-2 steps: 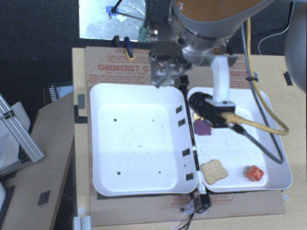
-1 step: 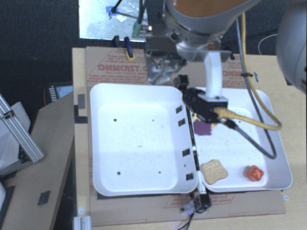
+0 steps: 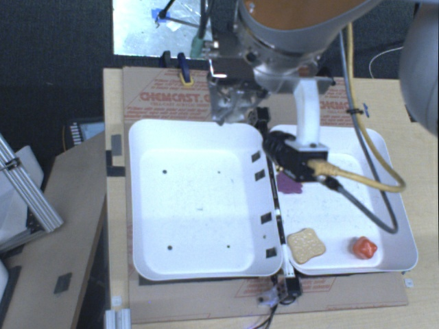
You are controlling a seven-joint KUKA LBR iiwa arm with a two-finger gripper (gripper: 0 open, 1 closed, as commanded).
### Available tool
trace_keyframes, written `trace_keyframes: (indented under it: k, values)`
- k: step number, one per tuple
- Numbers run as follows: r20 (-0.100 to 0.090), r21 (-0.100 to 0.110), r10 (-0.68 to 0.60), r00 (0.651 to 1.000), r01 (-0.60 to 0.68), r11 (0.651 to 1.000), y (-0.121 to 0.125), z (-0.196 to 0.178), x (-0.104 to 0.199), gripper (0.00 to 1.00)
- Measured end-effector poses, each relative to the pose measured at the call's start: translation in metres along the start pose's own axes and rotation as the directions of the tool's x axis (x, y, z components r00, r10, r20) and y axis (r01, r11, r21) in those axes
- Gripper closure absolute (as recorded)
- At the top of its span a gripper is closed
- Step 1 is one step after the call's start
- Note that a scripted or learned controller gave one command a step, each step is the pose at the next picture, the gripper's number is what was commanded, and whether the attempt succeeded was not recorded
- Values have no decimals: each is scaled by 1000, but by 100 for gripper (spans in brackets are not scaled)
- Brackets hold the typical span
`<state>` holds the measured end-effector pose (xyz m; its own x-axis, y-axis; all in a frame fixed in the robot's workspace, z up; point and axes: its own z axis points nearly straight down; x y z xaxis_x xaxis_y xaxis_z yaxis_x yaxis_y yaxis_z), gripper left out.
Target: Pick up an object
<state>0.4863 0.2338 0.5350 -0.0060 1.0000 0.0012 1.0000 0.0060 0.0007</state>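
The gripper [image 3: 233, 110] hung over the left bin's [image 3: 199, 204] rim at 1 o'clock; how wide it stood could not be told. In the right bin [image 3: 324, 214], a tan cracker [image 3: 305, 245] lay at 7 o'clock, a red lump [image 3: 364, 247] at 5 and a purple scrap [image 3: 291, 186] at 10.

Open left bin [image 3: 199, 204]; cracker [image 3: 305, 244], red lump [image 3: 364, 247] right

A robotics lab: a grey arm [image 3: 302, 12] over white bins [image 3: 199, 204]; aluminium framing [image 3: 27, 190] beside the bench [image 3: 89, 177].
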Motion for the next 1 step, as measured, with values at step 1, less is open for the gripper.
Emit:
trace_keyframes:
  k: [1]
  values:
    - [1, -2, 5, 1000, -5, 1000, 16, 0, 0, 100]
